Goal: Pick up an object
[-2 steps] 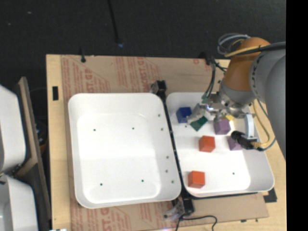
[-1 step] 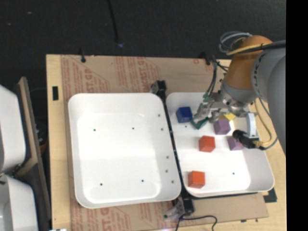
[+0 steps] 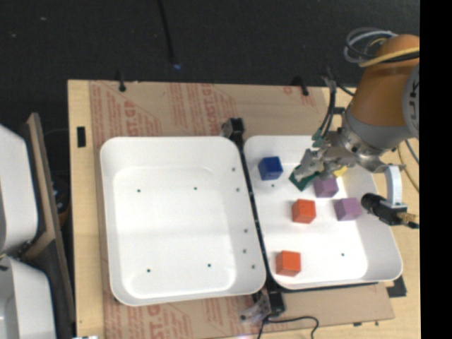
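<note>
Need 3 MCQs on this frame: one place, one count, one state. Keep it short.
1. Where is the blue cube?
A. left bin
B. right bin, far-left part
C. on the bench

2. How many orange-red cubes?
A. one
B. two
C. three

3. What lies under the tool?
A. a green piece beside a purple cube
B. the blue cube
C. bare cardboard

Key: 1 B, it sits in the right bin near the divider. 2 B, one mid-bin, one at the near edge. 3 A, the green piece and purple cube lie there.

Six small blocks [image 3: 304,210] (blue, green, two purple, two orange) in right bin [image 3: 381,260]
</note>
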Robot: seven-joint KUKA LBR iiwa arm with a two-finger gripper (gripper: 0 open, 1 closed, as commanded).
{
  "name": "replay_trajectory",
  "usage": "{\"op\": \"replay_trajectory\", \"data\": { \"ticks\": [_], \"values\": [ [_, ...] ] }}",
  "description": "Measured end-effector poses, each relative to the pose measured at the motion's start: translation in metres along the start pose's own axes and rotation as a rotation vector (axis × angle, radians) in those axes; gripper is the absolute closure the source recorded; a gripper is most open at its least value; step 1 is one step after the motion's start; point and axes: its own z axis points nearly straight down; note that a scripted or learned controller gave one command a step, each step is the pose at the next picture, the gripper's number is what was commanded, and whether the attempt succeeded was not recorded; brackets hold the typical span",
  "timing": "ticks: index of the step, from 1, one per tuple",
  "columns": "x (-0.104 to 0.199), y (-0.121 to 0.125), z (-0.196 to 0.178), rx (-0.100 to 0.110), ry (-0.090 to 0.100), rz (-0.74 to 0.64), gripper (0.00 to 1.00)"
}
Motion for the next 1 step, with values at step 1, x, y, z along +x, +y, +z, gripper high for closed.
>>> {"op": "replay_trajectory", "data": {
  "ticks": [1],
  "values": [
    [0.0538, 0.0614, -0.0654, 0.005, 0.001, -0.003, 1.00]
  ]
}}
